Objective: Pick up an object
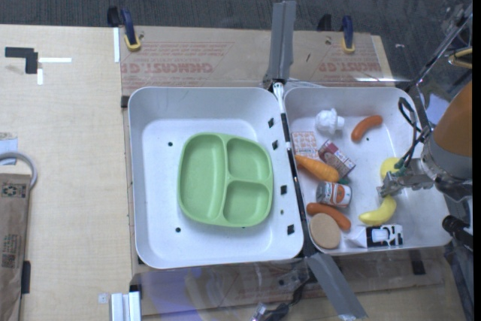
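Observation:
The right bin [353,95] holds several toy foods. Among them are an orange sausage [366,127], a white lump [328,119], a carrot [317,168], a small can [334,194], a tan disc [325,231], a banana [378,213] and a black-and-white box [385,235]. My gripper [392,184] reaches in from the right, low over the bin's right side. It sits just above the banana and just below a yellow piece [388,165]. I see nothing clearly held.
The left bin [150,162] carries a green divided plate [225,179]. A metal divider [282,41] stands between the bins at the back. Clamps [129,34] hold cardboard behind them. A brown paper bag [11,237] lies at the far left.

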Motion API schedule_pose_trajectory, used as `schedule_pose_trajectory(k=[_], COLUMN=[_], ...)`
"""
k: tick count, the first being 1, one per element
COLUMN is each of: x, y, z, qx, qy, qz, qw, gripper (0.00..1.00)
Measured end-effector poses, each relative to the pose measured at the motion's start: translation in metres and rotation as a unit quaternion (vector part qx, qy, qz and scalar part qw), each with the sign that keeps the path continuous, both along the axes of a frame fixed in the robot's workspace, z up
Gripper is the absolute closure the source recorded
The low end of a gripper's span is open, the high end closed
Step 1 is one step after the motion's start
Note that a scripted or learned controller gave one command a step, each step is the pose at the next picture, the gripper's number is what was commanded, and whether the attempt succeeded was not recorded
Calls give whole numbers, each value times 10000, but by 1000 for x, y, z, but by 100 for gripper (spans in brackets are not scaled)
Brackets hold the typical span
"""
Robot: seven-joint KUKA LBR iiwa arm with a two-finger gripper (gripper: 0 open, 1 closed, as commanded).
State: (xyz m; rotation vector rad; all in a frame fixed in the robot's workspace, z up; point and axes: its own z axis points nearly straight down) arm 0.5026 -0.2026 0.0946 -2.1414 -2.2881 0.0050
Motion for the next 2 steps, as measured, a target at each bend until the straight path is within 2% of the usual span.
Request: schedule_pose_trajectory(k=[1,2], x=[-17,-25], y=[46,77], z=[123,55], qx=[-20,-16], qy=[-9,-4], qz=[-439,-735], qw=[9990,9973], gripper=[100,100])
